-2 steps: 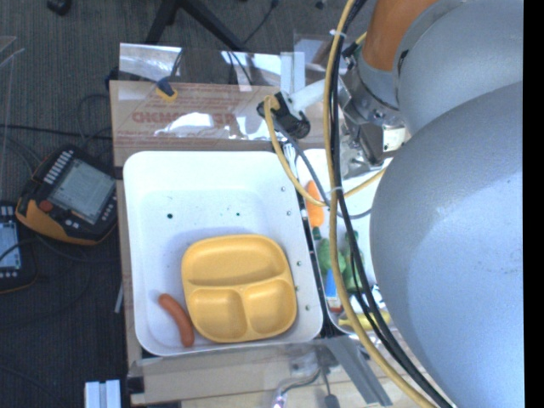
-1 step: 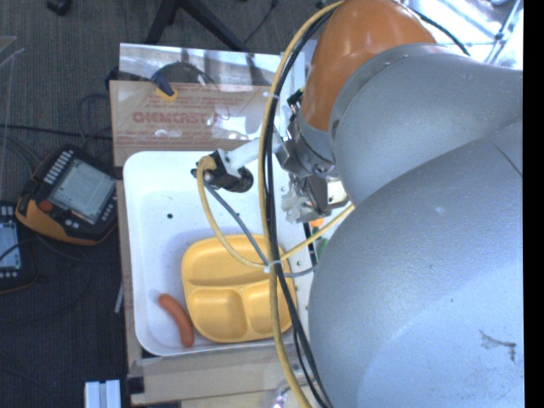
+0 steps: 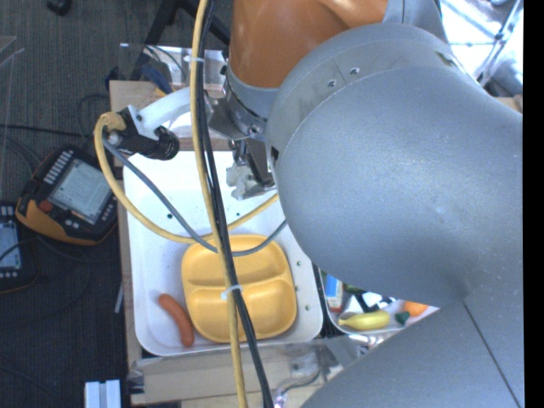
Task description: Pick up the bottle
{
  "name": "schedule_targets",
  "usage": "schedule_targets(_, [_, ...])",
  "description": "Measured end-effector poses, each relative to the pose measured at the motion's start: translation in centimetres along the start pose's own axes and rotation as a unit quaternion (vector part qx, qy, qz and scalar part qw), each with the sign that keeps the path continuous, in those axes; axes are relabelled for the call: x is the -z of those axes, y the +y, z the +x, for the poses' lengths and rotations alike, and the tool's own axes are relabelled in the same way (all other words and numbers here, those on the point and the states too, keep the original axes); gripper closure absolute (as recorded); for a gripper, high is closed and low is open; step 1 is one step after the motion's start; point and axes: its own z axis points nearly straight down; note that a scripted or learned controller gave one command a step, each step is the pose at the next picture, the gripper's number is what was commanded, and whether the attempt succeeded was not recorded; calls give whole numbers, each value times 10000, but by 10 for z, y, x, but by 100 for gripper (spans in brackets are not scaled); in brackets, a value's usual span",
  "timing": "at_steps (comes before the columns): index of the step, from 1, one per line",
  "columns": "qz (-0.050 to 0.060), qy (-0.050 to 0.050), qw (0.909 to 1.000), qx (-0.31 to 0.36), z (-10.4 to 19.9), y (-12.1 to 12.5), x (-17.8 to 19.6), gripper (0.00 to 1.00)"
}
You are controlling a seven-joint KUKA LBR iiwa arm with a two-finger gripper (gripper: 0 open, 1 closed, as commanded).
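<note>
Mostly my grey arm (image 3: 408, 168) is covering right bin (image 3: 325, 320), orange band (image 3: 297, 15) sitting at top. Left bin (image 3: 153, 219) is carrying yellow divided tray (image 3: 255, 300), orange sausage (image 3: 177, 320) lying just beside it. My hand (image 3: 249, 172) is hanging over left bin's far part; cannot tell whether open or closed. Banana-like thing (image 3: 370, 320) and blue-white item (image 3: 333, 291) are peeking out in right bin; cannot tell whether latter is the bottle.

Your arm (image 3: 399, 168) looms over the bins, its jaws above the left white bin (image 3: 161, 219). In that bin, a yellow divided tray (image 3: 255, 300) lies beside an orange sausage (image 3: 176, 319).
</note>
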Motion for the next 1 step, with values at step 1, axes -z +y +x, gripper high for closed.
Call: schedule_targets(1, [-5,3,9999,-115,2,12,11,100])
